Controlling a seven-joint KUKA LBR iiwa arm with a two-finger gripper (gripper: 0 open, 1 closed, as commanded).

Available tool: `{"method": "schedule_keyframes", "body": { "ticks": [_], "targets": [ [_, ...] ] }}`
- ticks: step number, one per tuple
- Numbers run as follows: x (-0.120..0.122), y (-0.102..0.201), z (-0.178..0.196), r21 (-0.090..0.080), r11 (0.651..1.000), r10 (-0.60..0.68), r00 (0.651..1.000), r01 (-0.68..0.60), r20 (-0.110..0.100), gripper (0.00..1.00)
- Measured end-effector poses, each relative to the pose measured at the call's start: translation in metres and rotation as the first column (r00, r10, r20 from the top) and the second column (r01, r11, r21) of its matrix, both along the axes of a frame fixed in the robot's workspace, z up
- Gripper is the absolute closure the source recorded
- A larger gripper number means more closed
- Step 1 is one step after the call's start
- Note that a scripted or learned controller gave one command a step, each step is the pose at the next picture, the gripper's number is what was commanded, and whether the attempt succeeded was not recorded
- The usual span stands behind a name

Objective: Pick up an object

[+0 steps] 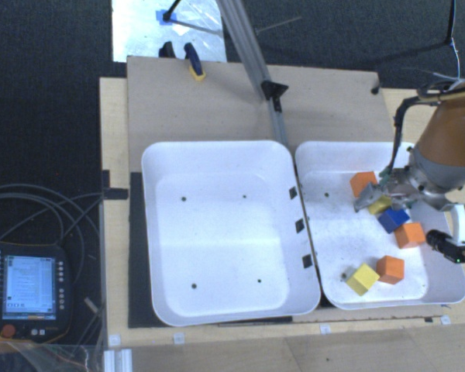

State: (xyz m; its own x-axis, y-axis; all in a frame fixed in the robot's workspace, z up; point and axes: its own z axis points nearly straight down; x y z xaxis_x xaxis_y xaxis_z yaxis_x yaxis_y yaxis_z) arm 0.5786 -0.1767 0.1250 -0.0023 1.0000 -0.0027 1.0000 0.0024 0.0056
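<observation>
- The gripper [381,200] is low inside the right bin [333,285], at the end of the grey arm [449,149] with its orange band, which comes in from the right edge of the view.
- Whether the gripper is open or closed cannot be told from this angle; its metal tip sits over a small cluster of blocks and hides the gap.
- A small yellow block [380,206] lies right at the gripper's tip, partly covered by it. No block can be seen clearly held.
- An orange block [363,183] sits just up and left of the tip, close to touching it.
- A blue block [393,218] lies just below and right of the tip, beside the small yellow block.
- Another orange block [410,235] rests just beyond the blue one, toward the bin's right wall.
- Nearer the front edge of the same bin, well apart from the gripper, a larger yellow block [363,278] and a third orange block [390,269] lie side by side.
- The left bin [163,177] stands against the right bin, their inner walls touching.
- Both bins rest on a tan bench [217,99].
- A handheld control screen [27,291] with cables lies on the dark floor at the lower left.
</observation>
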Motion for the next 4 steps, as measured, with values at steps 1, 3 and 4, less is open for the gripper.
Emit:
{"method": "schedule_keyframes", "body": {
  "ticks": [1,3,4],
  "targets": [
    [0.002,0.0,0.014,-0.001,1.0,0.003,1.0,-0.003,0.005,1.0],
    [0.024,-0.004,0.129,0.0,1.0,0.003,1.0,-0.003,0.004,1.0],
    [0.026,-0.005,0.169,0.0,1.0,0.003,1.0,-0.003,0.002,1.0]
  ]
}}
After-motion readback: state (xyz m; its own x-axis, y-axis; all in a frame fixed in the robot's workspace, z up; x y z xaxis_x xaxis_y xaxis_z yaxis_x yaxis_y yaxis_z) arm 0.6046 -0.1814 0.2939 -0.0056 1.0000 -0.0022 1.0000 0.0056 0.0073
